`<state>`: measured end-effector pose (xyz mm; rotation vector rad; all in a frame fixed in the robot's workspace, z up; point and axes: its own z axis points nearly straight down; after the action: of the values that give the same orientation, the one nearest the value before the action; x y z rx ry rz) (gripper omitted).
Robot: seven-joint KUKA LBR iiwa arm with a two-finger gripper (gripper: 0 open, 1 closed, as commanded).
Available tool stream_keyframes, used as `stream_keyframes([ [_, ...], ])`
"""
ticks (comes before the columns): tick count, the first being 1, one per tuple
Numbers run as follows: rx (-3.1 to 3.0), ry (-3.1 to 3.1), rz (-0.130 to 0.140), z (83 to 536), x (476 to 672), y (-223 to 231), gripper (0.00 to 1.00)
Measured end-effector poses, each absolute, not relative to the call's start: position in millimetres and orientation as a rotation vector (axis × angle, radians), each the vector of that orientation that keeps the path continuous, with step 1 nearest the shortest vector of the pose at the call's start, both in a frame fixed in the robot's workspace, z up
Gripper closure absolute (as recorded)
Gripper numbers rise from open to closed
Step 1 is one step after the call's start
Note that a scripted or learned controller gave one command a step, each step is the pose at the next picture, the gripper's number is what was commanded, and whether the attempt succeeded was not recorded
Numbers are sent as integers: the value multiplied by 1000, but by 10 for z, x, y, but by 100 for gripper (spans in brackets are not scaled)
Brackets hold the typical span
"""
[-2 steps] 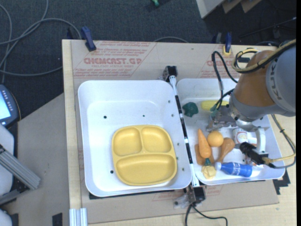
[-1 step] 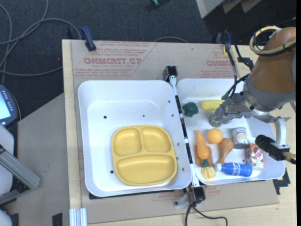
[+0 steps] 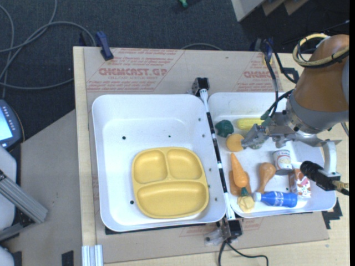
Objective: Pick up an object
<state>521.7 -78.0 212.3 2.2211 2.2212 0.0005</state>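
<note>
blue plastic bottle with white cap [image 3: 280, 198] lies at near edge of right white bin [image 3: 327, 204] among 1 orange carrot [image 3: 239, 173] and other toys, none lifted, the two-finger gripper [image 3: 256, 138] low beside a small orange ball [image 3: 234, 143], grip state unreadable, pick not yet made.

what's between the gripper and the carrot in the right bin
Nothing visible. The gripper hangs over the right bin's upper part, beside the small orange ball. The carrot lies just below that on bare bin floor, with the drumstick to its right, apart from it.
</note>
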Motion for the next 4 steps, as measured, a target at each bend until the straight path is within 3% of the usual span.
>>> stream_keyframes([
  [1, 2230, 2214, -5, 1636, 5282, -1735, 0],
  [2, 2216, 2215, 4, 1044, 5056, -1521, 0],
  [3, 2214, 2221, 4, 839, 5681, -1531, 0],
  [4, 2216, 2218, 4, 961, 5665, -1535, 100],
])
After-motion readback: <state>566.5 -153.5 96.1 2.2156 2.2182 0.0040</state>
